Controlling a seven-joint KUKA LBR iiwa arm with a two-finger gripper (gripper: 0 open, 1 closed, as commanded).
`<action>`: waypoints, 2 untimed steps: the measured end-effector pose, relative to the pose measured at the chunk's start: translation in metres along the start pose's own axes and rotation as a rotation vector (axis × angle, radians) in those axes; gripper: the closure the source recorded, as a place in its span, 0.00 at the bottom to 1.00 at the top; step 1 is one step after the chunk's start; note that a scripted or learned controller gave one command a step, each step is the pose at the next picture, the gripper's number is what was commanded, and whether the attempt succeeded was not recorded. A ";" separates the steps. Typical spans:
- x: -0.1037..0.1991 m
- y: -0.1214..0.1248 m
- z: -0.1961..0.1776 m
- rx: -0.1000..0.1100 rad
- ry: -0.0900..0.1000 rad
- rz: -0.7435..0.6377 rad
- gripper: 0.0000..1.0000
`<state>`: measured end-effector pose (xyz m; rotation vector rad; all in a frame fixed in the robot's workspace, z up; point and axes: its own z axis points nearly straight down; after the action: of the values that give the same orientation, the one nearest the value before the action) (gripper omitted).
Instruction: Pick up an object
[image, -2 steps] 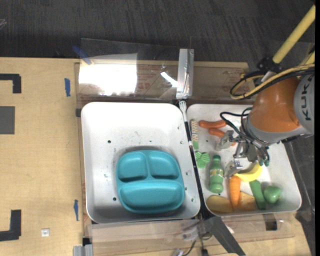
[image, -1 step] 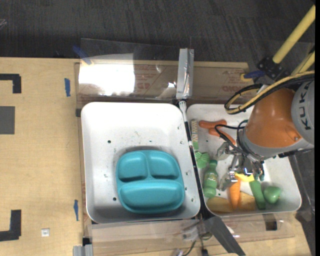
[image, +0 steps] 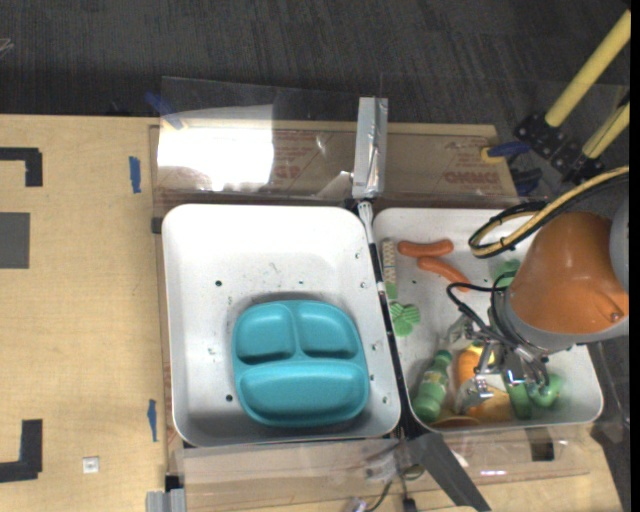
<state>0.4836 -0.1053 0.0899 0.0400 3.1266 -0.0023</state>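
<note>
The gripper (image: 492, 378) is down among the toys at the right bin's (image: 590, 400) near edge, over an orange piece (image: 468, 366); whether its jaws are apart I cannot tell, so the grasp seems in hand, and next comes a straight lift.

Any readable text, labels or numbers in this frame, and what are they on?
Reddish print on the cardboard behind the bins, upper right: upside down and too blurred to read.
Fainter print on the same cardboard behind the clear plastic sheet: also illegible.
Nothing else bears text.
</note>
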 end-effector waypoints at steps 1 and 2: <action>-0.002 -0.025 0.000 -0.002 -0.003 -0.149 0.00; -0.008 -0.009 0.000 0.004 -0.004 -0.203 0.00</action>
<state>0.4911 -0.1145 0.0901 -0.2774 3.1112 -0.0108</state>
